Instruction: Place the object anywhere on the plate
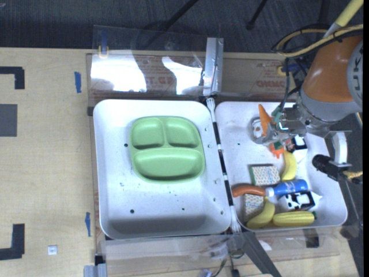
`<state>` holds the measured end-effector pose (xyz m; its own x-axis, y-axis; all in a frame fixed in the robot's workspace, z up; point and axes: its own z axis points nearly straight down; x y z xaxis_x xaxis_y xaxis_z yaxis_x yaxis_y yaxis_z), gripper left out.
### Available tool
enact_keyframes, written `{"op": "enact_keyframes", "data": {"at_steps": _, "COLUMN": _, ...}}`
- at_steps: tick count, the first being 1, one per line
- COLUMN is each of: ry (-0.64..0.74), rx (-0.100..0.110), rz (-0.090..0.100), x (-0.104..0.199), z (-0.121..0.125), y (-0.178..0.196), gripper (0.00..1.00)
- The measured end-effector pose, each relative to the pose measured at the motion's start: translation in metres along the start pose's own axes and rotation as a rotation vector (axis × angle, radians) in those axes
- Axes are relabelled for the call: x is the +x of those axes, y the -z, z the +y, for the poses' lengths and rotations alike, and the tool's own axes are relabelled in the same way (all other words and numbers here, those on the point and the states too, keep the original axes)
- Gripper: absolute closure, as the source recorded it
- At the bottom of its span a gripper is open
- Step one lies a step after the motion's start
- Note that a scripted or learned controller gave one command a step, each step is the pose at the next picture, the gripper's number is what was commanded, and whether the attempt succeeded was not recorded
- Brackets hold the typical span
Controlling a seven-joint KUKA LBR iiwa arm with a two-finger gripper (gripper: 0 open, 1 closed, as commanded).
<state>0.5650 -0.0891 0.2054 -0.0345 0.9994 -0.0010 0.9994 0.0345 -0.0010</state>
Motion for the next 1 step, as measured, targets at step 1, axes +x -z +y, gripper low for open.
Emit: {"op": "enact_keyframes", "data": {"at_steps": 1, "ry": -0.007, "rx": 0.003, "rz": 0.002, "x": 0.0512, "z": -0.0068, "y": -0.0006, "gripper": 1.0}}
